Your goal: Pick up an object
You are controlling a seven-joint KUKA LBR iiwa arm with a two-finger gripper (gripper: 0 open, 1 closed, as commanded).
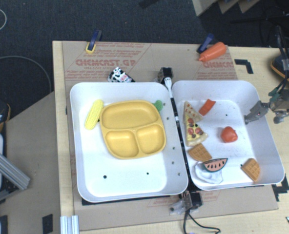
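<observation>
My gripper point(267, 114) hovers over the right rim of the right bin point(269, 145), open, with nothing between its fingers. In that bin lie a pizza slice point(193, 124), a small red-orange piece point(207, 106), a red tomato-like toy point(229, 134), a waffle cookie point(199, 152), a watermelon slice point(215, 165) resting on a white item point(206, 176), and a second waffle piece point(251, 169). The tomato-like toy is the object closest to the gripper, down and to its left.
The left bin point(86, 169) holds a yellow divided plate point(132, 128), a corn cob point(93, 113) and a small green item point(158, 105). On the bench behind the bins sit a carrot toy point(213, 51), a cow-patterned toy point(119, 75) and a clamp point(92, 42).
</observation>
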